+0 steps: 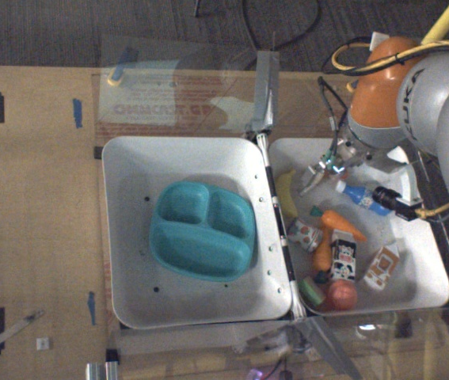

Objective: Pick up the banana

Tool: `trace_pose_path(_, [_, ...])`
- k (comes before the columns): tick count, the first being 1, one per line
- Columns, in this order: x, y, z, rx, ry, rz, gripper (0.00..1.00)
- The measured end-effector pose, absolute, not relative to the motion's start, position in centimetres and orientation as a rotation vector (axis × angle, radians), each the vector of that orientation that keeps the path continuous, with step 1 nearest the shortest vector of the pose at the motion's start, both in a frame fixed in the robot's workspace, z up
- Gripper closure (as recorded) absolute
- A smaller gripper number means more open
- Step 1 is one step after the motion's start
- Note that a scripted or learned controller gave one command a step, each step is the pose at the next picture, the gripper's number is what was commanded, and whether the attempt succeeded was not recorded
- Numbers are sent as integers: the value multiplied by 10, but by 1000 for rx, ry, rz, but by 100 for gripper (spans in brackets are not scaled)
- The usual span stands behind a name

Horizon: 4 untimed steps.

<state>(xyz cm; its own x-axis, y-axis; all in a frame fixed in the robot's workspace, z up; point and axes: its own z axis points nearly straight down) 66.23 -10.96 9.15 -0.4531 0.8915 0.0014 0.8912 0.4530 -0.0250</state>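
Likely light, soft-skinned banana (pixel 287 193) along right bin's (pixel 438 283) left wall; grip mid-body, across the curve. Tool (pixel 325 172) just beside it, state unclear.

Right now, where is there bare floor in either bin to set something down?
Left bin: bare floor rings the teal divided tray, widest along its far and left sides. Right bin: crowded down its left half, with the banana, carrot, cartons and round fruit; a bare patch lies between the blue bottle and the right wall.
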Motion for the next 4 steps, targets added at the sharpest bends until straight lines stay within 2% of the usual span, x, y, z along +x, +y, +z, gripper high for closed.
trace_pose_path(1, [666, -102, 91, -2061, -2363, 6, 0])
trace_pose_path(2, [666, -104, 102, -2061, -2361, 16, 100])
trace_pose_path(3, [665, -103, 102, -2059, -2358, 18, 0])
trace_pose_path(4, [664, -103, 87, -2180, -2250, 13, 0])
